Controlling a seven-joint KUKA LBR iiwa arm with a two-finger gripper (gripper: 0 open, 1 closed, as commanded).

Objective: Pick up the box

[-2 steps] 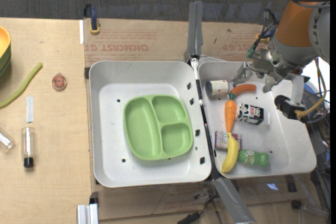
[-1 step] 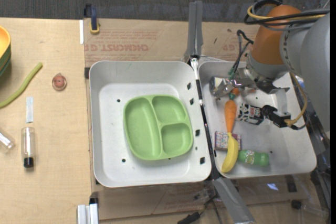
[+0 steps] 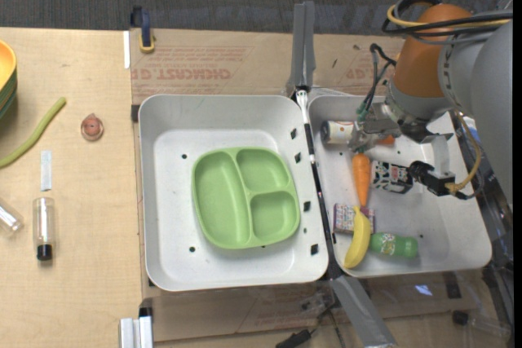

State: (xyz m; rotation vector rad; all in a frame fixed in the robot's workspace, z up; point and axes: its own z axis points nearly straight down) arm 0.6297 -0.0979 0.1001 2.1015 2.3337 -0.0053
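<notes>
In the right bin (image 3: pixel 457 248) a small pink and yellow box (image 3: pixel 346 217) lies near the left wall, touching the top of a banana (image 3: pixel 356 240). A flat black-and-white printed pack (image 3: pixel 390 175) lies in the middle of that bin, right of a carrot (image 3: pixel 360 178). My gripper (image 3: pixel 364 138) hangs low over the bin's far left part, just above the carrot's top end and beside a white cylinder (image 3: pixel 336 129). It is above and left of the printed pack and well behind the small box. Nothing shows held in it.
A green bottle (image 3: pixel 395 245) lies beside the banana at the bin's front. The left bin (image 3: pixel 163 175) holds a green divided plate (image 3: pixel 245 196). On the wooden bench (image 3: pixel 81 273) to the left lie a vial (image 3: pixel 43 228), a green bean (image 3: pixel 34 134) and a small pink item (image 3: pixel 92 126).
</notes>
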